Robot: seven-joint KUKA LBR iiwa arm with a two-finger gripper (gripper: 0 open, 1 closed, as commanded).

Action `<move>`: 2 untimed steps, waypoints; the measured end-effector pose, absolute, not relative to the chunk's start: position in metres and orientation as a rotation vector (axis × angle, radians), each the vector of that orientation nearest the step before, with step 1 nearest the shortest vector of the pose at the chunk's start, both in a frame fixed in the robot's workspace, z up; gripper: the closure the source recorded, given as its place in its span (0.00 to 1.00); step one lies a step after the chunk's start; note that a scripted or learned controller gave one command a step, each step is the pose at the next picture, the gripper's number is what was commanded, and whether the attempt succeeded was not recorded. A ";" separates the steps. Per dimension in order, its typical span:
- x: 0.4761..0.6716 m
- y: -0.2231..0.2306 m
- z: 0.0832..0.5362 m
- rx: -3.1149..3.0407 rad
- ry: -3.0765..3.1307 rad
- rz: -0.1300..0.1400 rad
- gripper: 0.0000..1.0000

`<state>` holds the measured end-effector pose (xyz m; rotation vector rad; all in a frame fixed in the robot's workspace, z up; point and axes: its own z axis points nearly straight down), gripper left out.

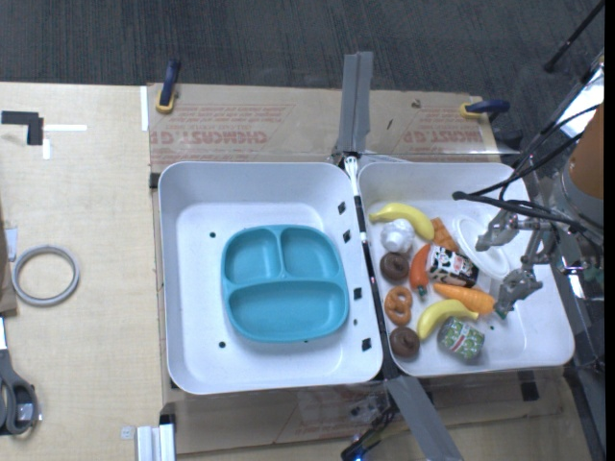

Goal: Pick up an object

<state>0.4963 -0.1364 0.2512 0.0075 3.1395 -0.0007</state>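
The right bin (538, 349) holds a heap of toy food along its left half. I see a yellow banana (404, 217), a second banana (442, 314), an orange carrot (464, 298), a cow-patterned carton (452, 265), a pretzel (398, 303), two chocolate doughnuts (395, 265) (405, 342) and a green packet (462, 340). My gripper (506, 259) hangs over the right half of that bin, just right of the carrot and carton. Its fingers (495, 230) are spread, open, with nothing between them.
In the left bin (183, 286) lies a blue divided plate (285, 282). On the bench at the left are a grey tape roll (43, 275) and scissors (17, 406). Clamps (169, 86) (485, 109) grip the cardboard behind the bins. Black cables (500, 195) trail over the right bin's back corner.
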 end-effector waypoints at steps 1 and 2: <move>0.584 -0.120 0.093 -0.358 3.117 -0.001 0.00; 0.573 -0.103 0.092 -0.288 3.127 0.001 0.00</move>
